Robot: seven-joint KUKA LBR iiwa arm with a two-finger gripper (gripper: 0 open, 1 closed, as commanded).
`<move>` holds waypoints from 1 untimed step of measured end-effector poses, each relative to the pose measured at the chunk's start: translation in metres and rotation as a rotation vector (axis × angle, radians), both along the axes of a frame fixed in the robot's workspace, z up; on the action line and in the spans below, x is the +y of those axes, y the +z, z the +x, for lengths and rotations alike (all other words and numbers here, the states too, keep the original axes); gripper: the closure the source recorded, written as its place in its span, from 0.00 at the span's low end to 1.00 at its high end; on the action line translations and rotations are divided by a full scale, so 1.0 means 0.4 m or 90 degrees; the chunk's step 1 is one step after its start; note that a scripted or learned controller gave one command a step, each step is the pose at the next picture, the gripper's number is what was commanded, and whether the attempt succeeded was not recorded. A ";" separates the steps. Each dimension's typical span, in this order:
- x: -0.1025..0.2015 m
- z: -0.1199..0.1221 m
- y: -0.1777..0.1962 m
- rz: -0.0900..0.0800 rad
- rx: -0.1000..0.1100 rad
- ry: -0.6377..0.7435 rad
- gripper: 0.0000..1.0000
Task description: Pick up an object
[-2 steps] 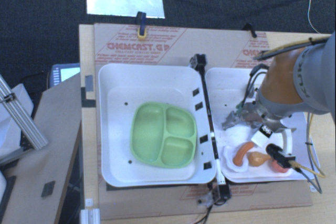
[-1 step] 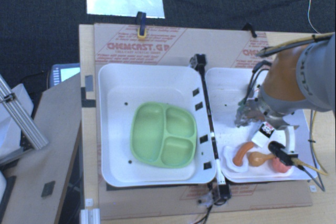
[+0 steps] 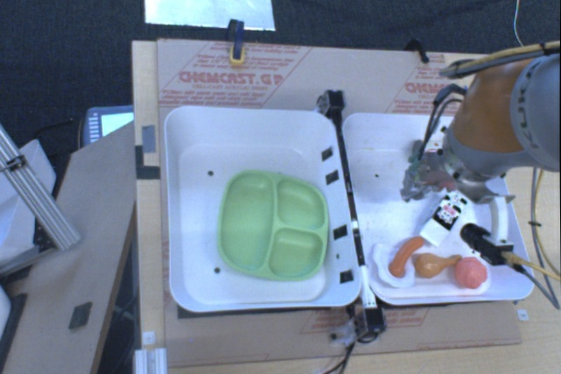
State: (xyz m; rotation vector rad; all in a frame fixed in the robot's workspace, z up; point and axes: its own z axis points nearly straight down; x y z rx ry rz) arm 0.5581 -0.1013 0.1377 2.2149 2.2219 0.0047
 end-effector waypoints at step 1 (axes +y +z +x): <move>0.005 0.029 0.145 0.000 -0.002 0.001 1.00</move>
